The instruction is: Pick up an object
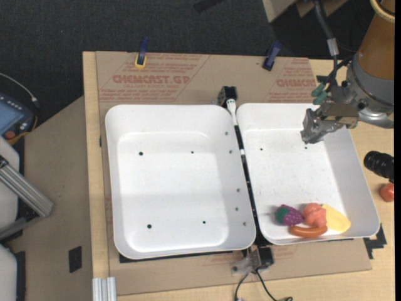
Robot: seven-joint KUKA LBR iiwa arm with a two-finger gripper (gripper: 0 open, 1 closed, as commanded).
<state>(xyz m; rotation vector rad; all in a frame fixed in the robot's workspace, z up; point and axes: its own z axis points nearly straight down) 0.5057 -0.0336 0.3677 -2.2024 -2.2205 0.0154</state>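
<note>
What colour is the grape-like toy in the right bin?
Purple; the grape toy shows in the camera view, beside an orange-red piece.

Bright, even light; soft shadow across left bin [125, 168].

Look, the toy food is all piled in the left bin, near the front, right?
Not quite: the toy food is piled near the front of the right bin, not the left bin. The camera view shows it.

arm [376, 49] cut off at right edge, jaws' gap indiscernible
</note>
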